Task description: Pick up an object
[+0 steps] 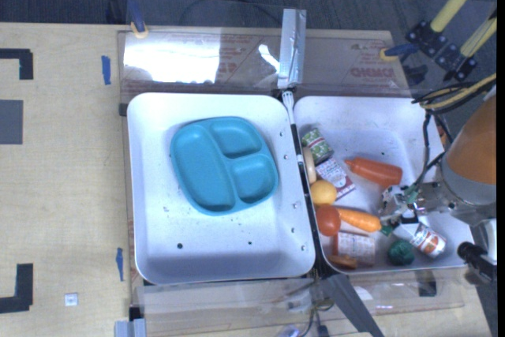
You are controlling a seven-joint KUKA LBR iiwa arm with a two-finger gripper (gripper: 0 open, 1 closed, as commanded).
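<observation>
The right bin (394,118) holds several small items. An orange-red sausage-shaped piece (375,169) lies toward the back, and a carrot (359,219) lies in the middle. Beside them are a yellow lemon (322,192), a red tomato (327,220), a green-labelled can (316,144), a red-and-white packet (334,172), a flat packet (355,247), a green broccoli-like piece (401,252) and a small white bottle (427,241). My gripper (401,204) hangs low in this bin, just right of the carrot's green end and above the bottle. Nothing shows in its grasp.
The left bin (150,193) carries a blue divided plate (225,163). Clear plastic sheeting (205,59) and a metal post (292,47) stand behind the bins. Yellow rods and cables (450,20) lie at the far right. The wooden bench (55,170) extends left.
</observation>
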